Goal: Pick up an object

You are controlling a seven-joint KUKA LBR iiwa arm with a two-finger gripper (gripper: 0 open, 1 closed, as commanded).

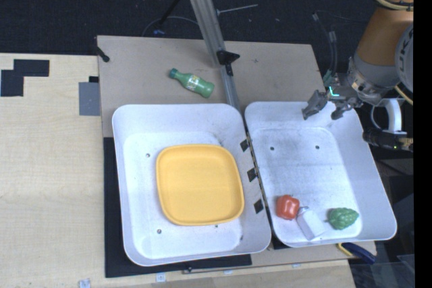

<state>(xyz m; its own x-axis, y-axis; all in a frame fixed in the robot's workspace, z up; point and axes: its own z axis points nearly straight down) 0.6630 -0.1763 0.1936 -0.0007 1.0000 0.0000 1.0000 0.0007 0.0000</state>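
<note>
Your hand (325,106) hangs over the far rim of the right bin (358,165), its two dark fingers spread apart with nothing between them. Behind it you see the grey wrist and the smooth orange band of the arm (383,34).

Both bins are shallow white trays with rounded corners and a matte, slightly scuffed floor. Well below the hand, at the near end of the right bin, lie three small things close together: a glossy red pepper-shaped piece (287,207), a pale, blocky white piece (310,224) just beside it, and a knobbly green lump (342,217) like a leafy vegetable, a little further toward the arm's side. All three are well apart from the hand.

In the left bin (131,165), away from the hand and across the divide, a smooth yellow square plate (200,183) with rounded corners lies flat.

On the bare brown worktop (135,71) beyond the left bin, a small green bottle (192,82) lies on its side, near a ribbed metal rail (210,23).
</note>
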